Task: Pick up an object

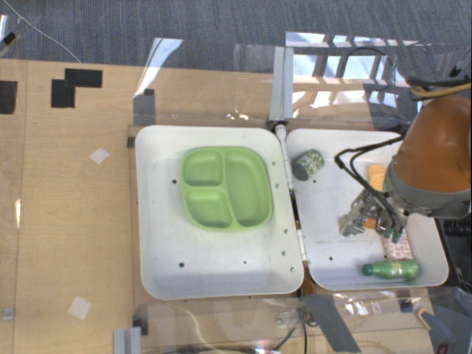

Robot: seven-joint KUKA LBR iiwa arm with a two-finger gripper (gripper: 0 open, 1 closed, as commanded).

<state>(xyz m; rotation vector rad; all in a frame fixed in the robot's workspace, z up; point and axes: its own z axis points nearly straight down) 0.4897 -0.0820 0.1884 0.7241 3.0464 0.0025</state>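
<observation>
The wooden bench [66, 220] carries two shallow white bins side by side. The left bin [158, 264] holds a green divided plate [225, 188] with three compartments, lying flat near its middle. The right bin [324, 260] holds the loose objects. The grey arm [435, 164], with its broad orange band, comes in from the right and covers the bin's right part. Its gripper [361, 220] hangs low over the middle of the right bin, with cables looping about it; how far it is open, and whether it has hold of anything, cannot be told from this view. A green bottle [391, 270] lies on its side near the bin's front edge, just below the gripper. A small grey-green can [308, 164] lies near the bin's back left corner, close to the divider between the bins. An orange item [376, 175] shows partly beside the arm, and a patterned packet [398, 248] lies just above the bottle.
</observation>
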